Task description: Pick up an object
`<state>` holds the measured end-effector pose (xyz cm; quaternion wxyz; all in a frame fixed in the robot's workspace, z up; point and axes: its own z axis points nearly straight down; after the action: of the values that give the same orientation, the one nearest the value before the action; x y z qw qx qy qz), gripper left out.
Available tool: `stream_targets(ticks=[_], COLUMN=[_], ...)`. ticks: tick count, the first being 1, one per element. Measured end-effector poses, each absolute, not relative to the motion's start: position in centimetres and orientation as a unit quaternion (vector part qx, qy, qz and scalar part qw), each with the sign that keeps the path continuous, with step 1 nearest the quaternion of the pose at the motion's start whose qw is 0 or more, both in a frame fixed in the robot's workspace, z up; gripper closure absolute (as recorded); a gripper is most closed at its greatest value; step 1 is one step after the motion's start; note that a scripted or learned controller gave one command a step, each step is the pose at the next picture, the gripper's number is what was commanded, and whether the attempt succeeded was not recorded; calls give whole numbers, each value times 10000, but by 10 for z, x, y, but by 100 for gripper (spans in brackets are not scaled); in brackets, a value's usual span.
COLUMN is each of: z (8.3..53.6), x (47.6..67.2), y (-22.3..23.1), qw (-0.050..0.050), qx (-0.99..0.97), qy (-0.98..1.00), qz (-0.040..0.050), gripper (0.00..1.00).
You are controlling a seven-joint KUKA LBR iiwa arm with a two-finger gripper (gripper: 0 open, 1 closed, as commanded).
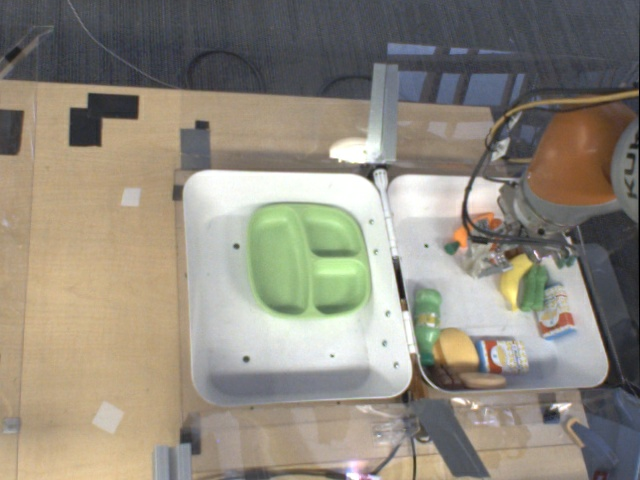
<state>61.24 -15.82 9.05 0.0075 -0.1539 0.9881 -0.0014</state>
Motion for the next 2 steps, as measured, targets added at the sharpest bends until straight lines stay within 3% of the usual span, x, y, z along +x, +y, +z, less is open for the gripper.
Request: stream_targets(ticks=[1, 2], z=[89, 90], x=[611, 539], y=[-159, -191], qw=[63, 63], qx=[-1538, -1951], qy=[9881, 9808], qz=[-14, -35], gripper=[0, 0])
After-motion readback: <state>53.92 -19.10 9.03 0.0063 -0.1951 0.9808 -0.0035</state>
